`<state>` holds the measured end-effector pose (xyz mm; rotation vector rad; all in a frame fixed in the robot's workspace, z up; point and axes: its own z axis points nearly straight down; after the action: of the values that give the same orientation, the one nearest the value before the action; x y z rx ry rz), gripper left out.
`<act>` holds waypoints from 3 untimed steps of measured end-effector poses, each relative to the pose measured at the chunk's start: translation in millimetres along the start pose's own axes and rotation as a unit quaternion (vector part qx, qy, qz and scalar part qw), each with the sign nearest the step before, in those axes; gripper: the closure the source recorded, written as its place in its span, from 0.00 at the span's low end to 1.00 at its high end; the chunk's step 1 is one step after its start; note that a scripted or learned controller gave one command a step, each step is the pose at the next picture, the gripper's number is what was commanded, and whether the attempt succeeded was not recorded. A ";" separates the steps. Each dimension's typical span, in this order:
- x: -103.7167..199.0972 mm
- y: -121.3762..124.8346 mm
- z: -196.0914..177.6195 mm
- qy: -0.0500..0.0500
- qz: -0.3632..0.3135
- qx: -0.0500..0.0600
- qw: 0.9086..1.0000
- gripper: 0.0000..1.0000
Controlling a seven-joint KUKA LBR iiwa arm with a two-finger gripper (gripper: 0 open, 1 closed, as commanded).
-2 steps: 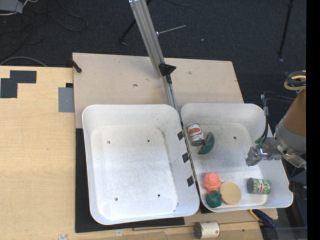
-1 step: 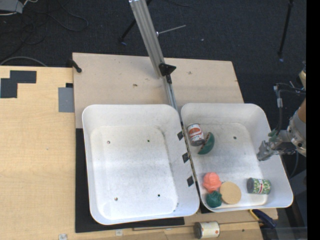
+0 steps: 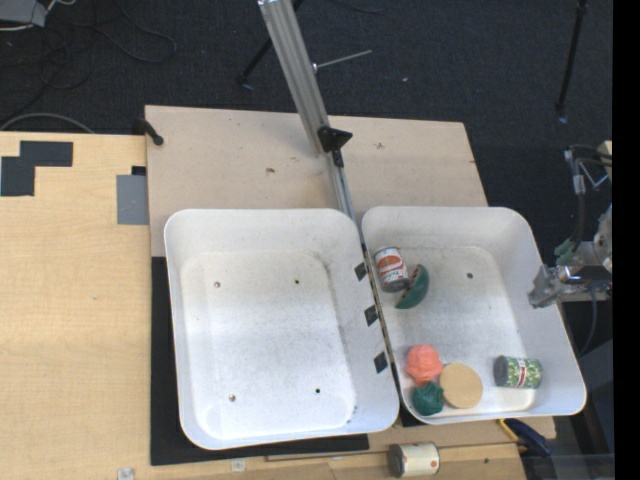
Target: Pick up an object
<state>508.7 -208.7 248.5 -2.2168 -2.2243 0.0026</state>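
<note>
Tool [image 3: 568, 280] at right bin [image 3: 500, 226] edge; open/closed can't tell, too blurry.

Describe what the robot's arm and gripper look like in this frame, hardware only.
Little of it is in view: at the right edge, beside the right bin, sits the gripper, a pale grey metallic assembly with blocky parts. Above it rise thin dark cables or rods and a light fitting. Its finer details are too small to make out.
</note>
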 end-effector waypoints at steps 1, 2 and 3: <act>58.8 11.0 13.6 0.002 -0.001 0.003 1.000 1.00; 113.9 31.0 17.3 0.002 -0.001 0.003 1.000 1.00; 163.2 46.6 27.3 0.000 0.000 0.003 1.000 1.00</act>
<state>554.7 -45.3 221.0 -2.2145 -2.2200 0.0088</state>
